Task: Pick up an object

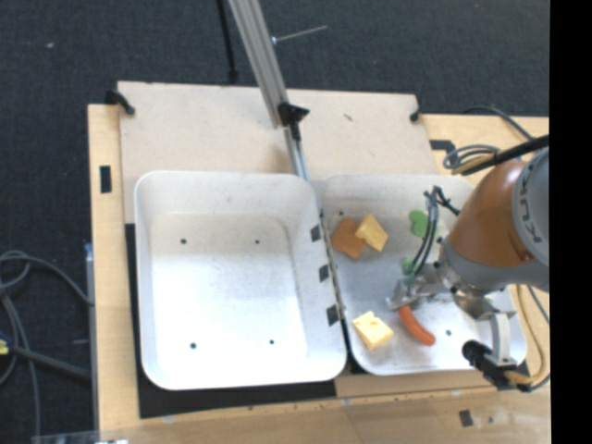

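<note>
Left bin (157, 202): bare white floor with a few dark dots. A slanted metal rail (259, 54) runs down from the top edge to the divide between the bins. Right bin (365, 192): orange-brown block (348, 240) touching a yellow wedge (374, 232) in the upper left part; second yellow wedge (373, 329) near the front rim; green piece (419, 220) further right, partly behind dark cables. Gripper (413, 294) sits low in the right bin under the orange-banded wrist; opening cannot be told, metal parts blur together. Orange-red carrot-shaped piece (416, 326) lies on the bin floor just below the gripper tip, close to it or touching, not seen between the jaws. The arm's bulk hides the bin's right side.
</note>
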You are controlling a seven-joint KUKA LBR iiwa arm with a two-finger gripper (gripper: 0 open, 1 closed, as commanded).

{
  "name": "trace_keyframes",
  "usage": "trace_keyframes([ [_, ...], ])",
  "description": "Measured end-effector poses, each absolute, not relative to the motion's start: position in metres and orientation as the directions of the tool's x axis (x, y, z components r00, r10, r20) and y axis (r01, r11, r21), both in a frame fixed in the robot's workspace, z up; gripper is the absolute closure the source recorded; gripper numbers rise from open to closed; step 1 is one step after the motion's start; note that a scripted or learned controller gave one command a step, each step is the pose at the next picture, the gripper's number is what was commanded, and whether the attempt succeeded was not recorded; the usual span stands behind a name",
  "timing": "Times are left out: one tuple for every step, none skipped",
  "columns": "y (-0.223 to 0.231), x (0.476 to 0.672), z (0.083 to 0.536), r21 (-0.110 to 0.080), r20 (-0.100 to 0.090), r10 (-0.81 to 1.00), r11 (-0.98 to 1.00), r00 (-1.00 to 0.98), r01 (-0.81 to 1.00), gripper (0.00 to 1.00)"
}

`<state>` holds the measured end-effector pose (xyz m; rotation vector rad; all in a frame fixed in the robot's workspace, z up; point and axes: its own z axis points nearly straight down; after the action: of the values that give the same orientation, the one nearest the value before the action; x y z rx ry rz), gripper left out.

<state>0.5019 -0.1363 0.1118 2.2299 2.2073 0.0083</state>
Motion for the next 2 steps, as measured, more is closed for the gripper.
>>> trace_keyframes([
  [-0.143,0.512,0.168,0.008,-0.002,1.000,0.004,-0.004,1.000,1.00],
  [-0.142,0.510,0.213,0.007,-0.001,1.000,0.005,-0.005,1.000,1.00],
])
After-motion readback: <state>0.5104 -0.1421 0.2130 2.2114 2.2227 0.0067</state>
